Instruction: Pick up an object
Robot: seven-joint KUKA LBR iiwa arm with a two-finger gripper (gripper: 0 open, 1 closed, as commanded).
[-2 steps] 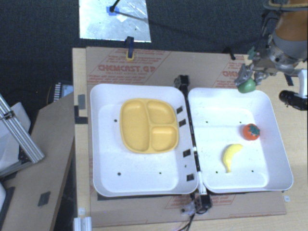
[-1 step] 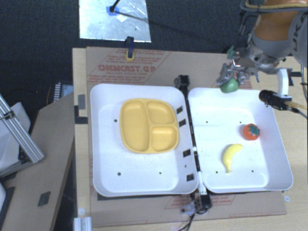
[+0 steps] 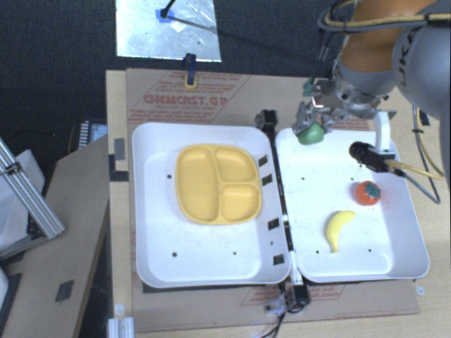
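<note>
My gripper (image 3: 310, 125) hangs over the back left corner of the right bin (image 3: 402, 259). A small green object (image 3: 311, 134) sits between its fingers, so the gripper is shut on it. The green object appears lifted just above the bin's rim. A red tomato-like toy (image 3: 366, 193) lies in the right bin toward its right side. A yellow banana (image 3: 338, 228) lies in front of the tomato, near the bin's middle.
The left bin (image 3: 151, 259) bears a yellow divided plate (image 3: 217, 183) with three compartments. A black clamp bar (image 3: 276, 189) runs between the two bins. A black cable fitting (image 3: 370, 155) juts over the right bin's back right part.
</note>
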